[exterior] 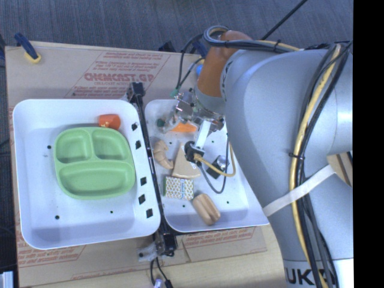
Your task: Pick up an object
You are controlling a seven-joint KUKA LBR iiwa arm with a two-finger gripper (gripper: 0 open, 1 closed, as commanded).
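My gripper [191,120] hangs low over the back of the right bin [240,212], just above an orange piece [183,126]. In front of it lie a tan croissant-shaped piece [161,153], a beige wedge [184,167], a green-patterned square [179,188] and a tan bread roll [206,209]. A small dark green bit [161,123] sits at the bin's back left. The wrist hides the fingertips.
The left bin [30,215] holds a green divided plate [94,161] and a small red-orange object [109,122] behind it. A black clip rail [144,161] runs between the bins. The grey arm covers the right side of the right bin. Cables trail over that bin.
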